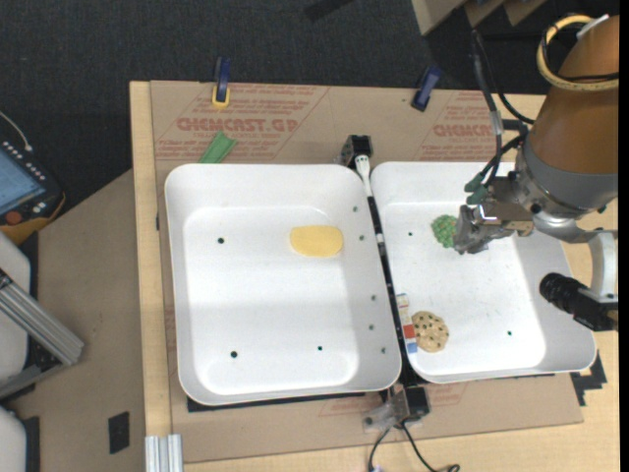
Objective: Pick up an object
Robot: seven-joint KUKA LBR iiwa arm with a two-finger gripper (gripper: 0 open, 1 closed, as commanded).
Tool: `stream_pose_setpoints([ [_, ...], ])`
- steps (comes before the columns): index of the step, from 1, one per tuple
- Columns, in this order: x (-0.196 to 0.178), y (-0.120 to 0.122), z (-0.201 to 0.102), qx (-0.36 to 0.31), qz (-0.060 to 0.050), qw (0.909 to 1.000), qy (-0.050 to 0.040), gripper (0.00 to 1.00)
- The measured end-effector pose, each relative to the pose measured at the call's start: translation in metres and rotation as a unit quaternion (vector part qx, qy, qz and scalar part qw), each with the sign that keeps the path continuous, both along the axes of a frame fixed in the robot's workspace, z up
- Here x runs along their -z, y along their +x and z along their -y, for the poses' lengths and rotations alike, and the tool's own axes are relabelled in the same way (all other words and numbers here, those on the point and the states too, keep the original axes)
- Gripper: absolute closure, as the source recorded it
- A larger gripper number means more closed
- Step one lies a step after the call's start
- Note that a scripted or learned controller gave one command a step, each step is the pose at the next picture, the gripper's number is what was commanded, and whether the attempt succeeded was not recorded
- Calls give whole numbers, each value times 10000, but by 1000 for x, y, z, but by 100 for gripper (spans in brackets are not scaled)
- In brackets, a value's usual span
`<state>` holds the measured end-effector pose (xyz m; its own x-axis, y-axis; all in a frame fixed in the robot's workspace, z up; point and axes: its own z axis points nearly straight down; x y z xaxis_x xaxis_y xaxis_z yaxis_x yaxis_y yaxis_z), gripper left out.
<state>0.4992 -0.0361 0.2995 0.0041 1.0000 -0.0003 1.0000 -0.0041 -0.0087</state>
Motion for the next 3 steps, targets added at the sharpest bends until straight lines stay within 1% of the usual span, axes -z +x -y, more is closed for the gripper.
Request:
stream_pose_setpoints([
  [1,89,-22,42,9,-9,10000,4,100],
  [2,82,-21,168,41,58,10000,-41,100],
  [3,90,-20,190,-5,54,10000,-16,100],
])
